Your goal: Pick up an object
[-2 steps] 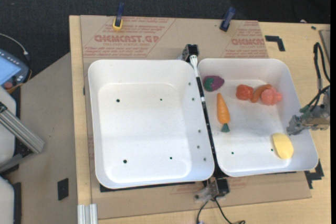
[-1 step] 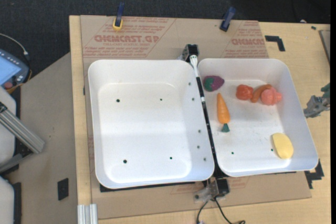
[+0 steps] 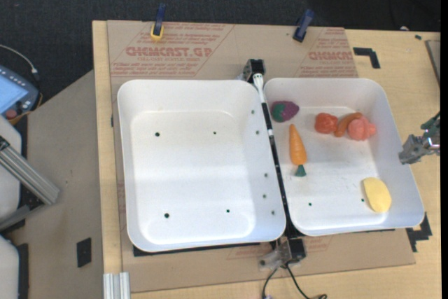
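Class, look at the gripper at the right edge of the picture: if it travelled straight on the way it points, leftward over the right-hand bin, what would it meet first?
Probably the gripper would cross the right bin rim first, then reach the pink toy by the red one. The yellow lemon lies below that line. Height is unclear.

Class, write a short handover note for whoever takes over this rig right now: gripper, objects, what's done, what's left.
Gripper: at the right bin's right edge, nothing seen between its fingers; open or shut unclear.
Objects, all in the right bin: carrot, purple piece, red and orange cluster, yellow lemon-like piece at the near right.
Done: nothing picked up yet.
Left: move over one object, grasp it, lift.
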{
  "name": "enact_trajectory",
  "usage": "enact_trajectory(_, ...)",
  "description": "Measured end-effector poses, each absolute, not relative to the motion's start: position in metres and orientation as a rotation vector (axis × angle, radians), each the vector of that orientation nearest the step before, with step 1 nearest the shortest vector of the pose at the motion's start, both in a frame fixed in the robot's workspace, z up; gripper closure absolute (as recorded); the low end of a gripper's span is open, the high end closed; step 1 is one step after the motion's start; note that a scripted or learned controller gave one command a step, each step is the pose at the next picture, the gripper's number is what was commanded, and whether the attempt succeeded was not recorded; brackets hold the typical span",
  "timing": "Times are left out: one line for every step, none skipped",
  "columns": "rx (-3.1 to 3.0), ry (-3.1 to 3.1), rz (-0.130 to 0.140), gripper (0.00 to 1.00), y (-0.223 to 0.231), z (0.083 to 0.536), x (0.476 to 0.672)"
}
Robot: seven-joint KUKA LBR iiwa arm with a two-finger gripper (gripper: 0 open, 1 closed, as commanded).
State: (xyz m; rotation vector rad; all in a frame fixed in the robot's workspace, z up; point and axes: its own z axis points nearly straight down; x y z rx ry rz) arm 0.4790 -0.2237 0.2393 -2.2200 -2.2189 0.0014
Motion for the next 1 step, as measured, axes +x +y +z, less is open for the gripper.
enact_trajectory(-2.219,-2.230,-0.003,1.00,-0.1375,0.2558,0.5072)
